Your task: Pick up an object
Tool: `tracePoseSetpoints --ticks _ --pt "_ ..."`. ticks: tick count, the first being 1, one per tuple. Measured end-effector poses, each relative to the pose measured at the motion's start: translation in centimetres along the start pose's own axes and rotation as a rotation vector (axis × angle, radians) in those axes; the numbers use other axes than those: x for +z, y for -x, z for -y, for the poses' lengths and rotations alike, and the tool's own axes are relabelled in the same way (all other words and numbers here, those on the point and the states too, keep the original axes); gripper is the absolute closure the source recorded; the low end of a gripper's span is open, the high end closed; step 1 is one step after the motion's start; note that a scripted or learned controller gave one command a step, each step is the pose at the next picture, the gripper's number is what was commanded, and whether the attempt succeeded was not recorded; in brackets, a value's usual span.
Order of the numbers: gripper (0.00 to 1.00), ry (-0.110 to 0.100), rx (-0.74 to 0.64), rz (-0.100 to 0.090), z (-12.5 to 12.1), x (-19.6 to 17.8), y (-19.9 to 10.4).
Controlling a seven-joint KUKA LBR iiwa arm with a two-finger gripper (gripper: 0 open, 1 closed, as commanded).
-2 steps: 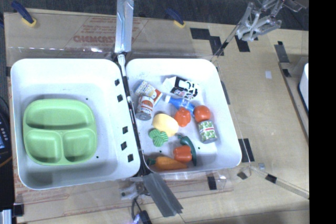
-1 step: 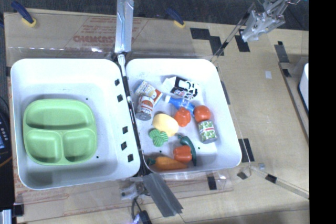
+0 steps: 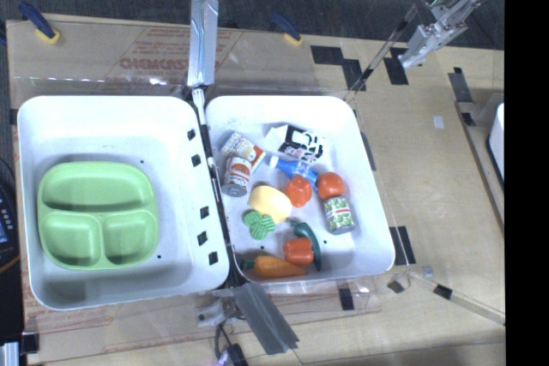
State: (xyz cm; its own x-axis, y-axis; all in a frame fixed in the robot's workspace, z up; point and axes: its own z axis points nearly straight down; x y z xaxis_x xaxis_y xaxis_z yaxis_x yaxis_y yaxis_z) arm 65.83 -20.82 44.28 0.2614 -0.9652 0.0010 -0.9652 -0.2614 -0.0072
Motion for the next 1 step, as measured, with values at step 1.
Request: tracePoseSetpoints --ticks 1 --pt "1.0 0.009 -0.399 0.007 -0.76 0.77 1.66"
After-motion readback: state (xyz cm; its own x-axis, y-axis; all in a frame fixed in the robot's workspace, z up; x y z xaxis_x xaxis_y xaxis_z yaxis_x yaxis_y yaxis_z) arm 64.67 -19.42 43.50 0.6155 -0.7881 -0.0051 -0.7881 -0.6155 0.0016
